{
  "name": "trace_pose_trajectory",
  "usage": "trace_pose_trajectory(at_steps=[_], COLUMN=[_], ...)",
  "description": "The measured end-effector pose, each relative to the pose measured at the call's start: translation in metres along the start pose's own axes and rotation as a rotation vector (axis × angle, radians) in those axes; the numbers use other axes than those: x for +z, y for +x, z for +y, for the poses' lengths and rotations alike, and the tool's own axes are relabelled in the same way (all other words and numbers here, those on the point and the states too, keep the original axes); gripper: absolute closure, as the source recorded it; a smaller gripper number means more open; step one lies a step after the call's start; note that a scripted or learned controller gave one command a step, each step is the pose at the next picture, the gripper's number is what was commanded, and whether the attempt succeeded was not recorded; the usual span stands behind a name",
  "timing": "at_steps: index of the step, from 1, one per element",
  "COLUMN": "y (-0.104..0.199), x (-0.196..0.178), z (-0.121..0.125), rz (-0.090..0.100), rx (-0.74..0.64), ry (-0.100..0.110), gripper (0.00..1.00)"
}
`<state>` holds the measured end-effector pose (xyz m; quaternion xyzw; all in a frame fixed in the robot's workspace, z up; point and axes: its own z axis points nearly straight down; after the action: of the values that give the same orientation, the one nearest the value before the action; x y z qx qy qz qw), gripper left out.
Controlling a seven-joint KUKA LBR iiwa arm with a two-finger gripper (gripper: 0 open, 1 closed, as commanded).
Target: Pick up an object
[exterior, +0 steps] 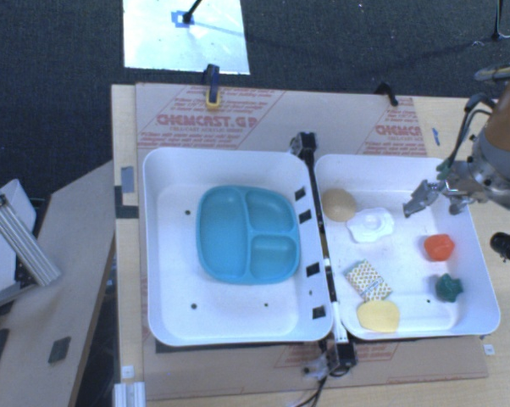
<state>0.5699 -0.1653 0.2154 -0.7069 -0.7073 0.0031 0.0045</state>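
Two white bins are borne side by side on the bench. In the left bin (166, 185) a blue divided plate (246, 234) is laid flat. In the right bin (484, 312) six objects are scattered: a tan rounded piece (339, 203), a white piece (371, 225), an orange piece (439, 247), a dark green piece (447, 287), a checkered packet (367, 280) and a yellow piece (379, 315). The gripper (421, 198) is held above the right bin's far side, near the white piece; nothing is seen between its parts, and whether it is apart or closed cannot be told. The pick is judged not yet made; choice, descent, grasp and lift remain.
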Motion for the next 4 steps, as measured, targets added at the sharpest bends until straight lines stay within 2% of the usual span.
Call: trace_pose_trajectory(at_steps=[1,3,4], y=[0.000,-0.013,-0.013], x=[-0.007,0.108,0.130], z=[0.003,0.012,0.014], rz=[-0.002,-0.002,-0.003], rx=[-0.003,0.000,0.001], ry=[-0.012,-0.010,-0.013], gripper=[0.00,0.00,0.00])
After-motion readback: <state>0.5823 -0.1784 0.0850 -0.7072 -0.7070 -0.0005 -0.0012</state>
